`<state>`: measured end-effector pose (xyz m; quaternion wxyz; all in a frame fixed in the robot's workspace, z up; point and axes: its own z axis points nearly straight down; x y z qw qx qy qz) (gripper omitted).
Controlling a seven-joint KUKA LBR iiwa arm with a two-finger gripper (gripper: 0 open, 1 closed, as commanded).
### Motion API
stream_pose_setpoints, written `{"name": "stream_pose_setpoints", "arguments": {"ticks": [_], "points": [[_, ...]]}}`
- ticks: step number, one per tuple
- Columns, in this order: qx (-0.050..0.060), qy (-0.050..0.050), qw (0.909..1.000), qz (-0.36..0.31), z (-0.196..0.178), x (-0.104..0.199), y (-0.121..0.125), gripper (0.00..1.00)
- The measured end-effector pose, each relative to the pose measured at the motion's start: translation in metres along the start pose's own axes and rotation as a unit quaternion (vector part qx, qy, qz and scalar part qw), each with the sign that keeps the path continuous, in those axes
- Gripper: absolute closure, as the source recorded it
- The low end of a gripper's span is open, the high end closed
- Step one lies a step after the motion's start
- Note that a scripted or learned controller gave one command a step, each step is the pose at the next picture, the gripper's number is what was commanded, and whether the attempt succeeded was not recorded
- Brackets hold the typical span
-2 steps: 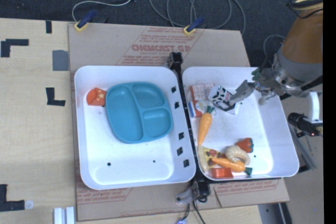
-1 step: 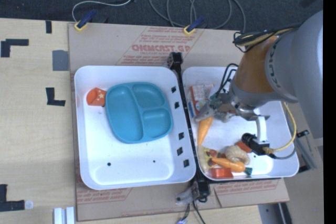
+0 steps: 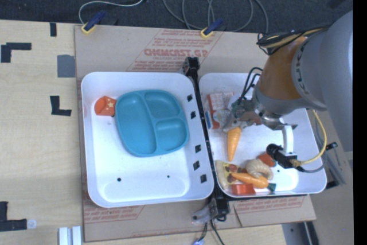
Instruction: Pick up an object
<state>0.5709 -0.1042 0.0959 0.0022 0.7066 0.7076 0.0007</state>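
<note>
Gripper [image 3: 236,121] at tapered orange carrot [image 3: 233,143] – right bin [image 3: 309,183].

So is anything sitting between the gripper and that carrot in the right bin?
Nothing visible does. The gripper sits right at the upper end of the carrot in the right bin. The food packet lies beside it to the left, and the toy pile lies below.
</note>
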Motion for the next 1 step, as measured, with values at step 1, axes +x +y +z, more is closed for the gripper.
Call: {"name": "stream_pose_setpoints", "arguments": {"ticks": [1], "points": [[0.002,0.001,1.0,-0.001,-0.0889,0.0801,-0.0118,1.0]]}}
